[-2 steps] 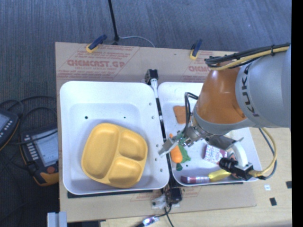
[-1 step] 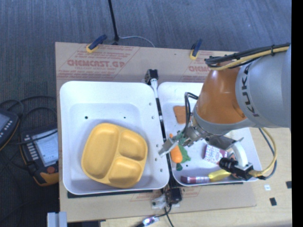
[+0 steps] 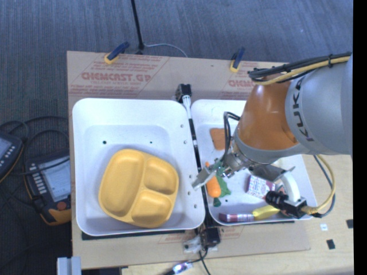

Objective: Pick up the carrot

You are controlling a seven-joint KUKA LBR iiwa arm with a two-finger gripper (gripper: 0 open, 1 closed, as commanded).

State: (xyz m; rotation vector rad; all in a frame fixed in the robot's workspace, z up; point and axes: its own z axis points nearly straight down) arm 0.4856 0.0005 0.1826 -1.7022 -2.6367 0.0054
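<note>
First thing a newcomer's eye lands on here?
The big grey KUKA arm with its orange band, reaching in from the right over the right white bin. Next the yellow three-compartment plastic tray in the left white bin. Then the small orange carrot just below the gripper.

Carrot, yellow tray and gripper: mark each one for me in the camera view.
carrot [image 3: 213, 188]: camera view, on its orange body in the right bin.
yellow tray [image 3: 139, 187]: camera view, on the ridge between its compartments, left bin.
gripper [image 3: 219, 169]: camera view, at its fingertips just above the carrot.
</note>
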